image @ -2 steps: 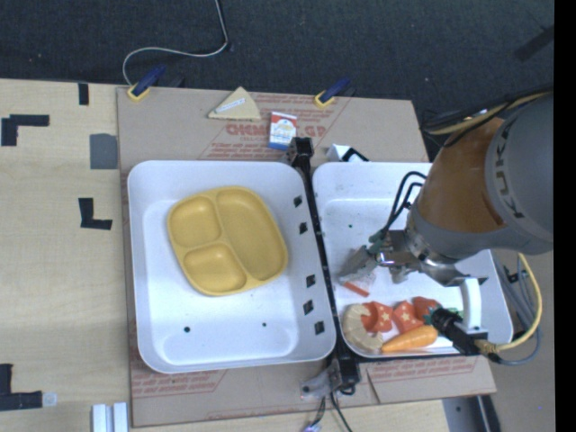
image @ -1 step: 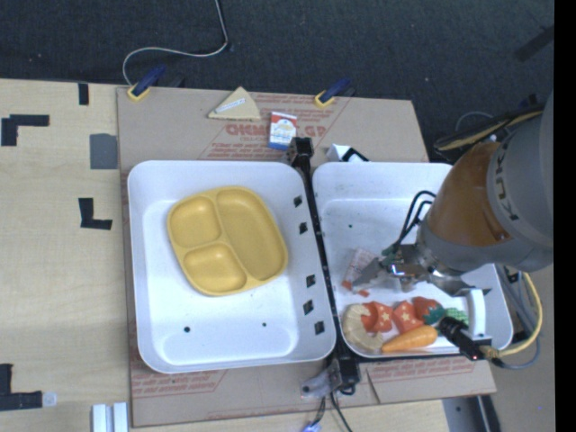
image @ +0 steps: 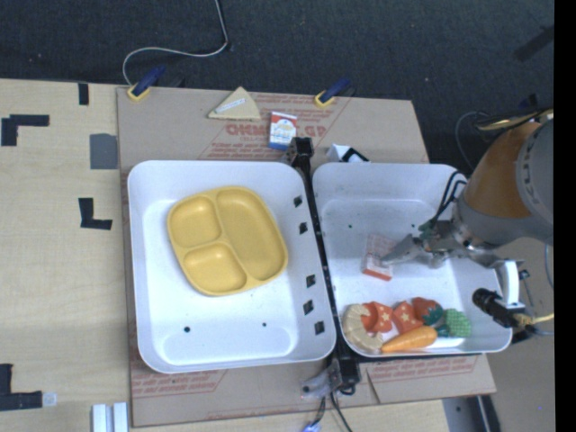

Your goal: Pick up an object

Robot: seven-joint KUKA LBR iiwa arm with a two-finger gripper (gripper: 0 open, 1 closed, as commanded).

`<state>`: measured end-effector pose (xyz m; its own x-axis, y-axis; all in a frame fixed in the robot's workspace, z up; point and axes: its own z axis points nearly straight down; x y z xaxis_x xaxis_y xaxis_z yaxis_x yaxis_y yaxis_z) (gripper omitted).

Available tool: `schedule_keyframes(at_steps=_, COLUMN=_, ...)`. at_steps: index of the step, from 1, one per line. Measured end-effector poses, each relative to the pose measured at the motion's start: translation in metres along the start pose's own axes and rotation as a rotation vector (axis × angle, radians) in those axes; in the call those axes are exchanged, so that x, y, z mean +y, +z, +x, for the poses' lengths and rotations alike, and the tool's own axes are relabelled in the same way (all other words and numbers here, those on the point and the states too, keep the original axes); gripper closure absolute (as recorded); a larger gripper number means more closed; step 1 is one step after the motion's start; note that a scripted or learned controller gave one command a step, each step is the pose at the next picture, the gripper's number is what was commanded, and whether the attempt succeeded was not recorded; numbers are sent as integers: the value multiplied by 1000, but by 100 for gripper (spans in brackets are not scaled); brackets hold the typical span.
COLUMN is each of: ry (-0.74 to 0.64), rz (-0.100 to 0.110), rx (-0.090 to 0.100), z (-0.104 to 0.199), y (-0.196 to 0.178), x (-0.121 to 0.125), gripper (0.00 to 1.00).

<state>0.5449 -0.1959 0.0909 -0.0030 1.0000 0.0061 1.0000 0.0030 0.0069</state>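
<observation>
In the right bin (image: 360, 192) a small white and red packet (image: 377, 265) lies near the middle. My gripper (image: 391, 254) reaches in from the right and its tip sits low right at the packet's upper right edge, touching or nearly touching it. Along the bin's front wall lies a cluster of toy food: a pizza-like slice (image: 364, 324), a red tomato piece (image: 410, 313), an orange carrot (image: 409, 338) and a green broccoli (image: 455, 322).
The left bin (image: 148, 268) holds a yellow divided plate (image: 225, 239). Behind the bins on the cardboard lie a small red and white box (image: 283, 130) and a tan wedge (image: 237, 105). The arm's grey and orange body (image: 504, 196) overhangs the right bin's right side.
</observation>
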Motion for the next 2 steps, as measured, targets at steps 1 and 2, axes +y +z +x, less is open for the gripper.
schedule_keyframes(at_steps=1, ry=4, rz=7, rx=-7, z=-28, y=-56, x=-61, gripper=0)
schedule_keyframes(at_steps=2, ry=0, rz=2, rx=-6, z=49, y=5, x=-5, gripper=0)
